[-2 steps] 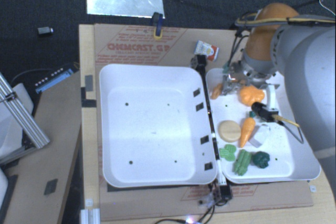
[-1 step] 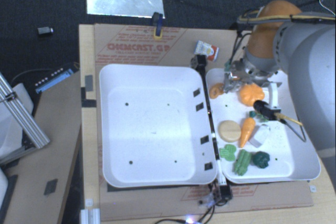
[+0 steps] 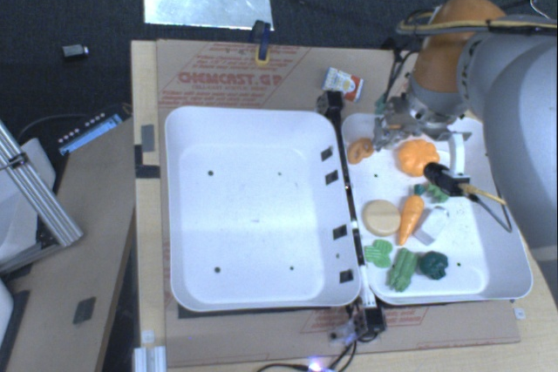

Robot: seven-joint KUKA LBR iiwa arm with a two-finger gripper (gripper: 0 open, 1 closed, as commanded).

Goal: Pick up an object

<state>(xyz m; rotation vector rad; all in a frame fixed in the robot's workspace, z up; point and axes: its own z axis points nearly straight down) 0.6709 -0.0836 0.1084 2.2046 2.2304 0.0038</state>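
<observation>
Arm poised over the toy food, nothing lifted yet.

The grey arm (image 3: 514,100) reaches over the right bin (image 3: 501,274), its gripper (image 3: 390,131) low at the bin's far left corner, just beside a small orange-brown piece (image 3: 360,152); whether the jaws are spread or closed, I cannot tell. An orange lump (image 3: 417,158), tan disc (image 3: 381,217), carrot (image 3: 410,218) and green vegetables (image 3: 405,266) lie in that bin. The pick remains undone.

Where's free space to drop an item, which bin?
The left bin: its whole floor is bare, from the centre divider to its far-left rim. The right bin is crowded: orange, carrot, round biscuit and green toys, with the end effector at its top-left. Only a bare strip runs along its lower-right rim.
</observation>
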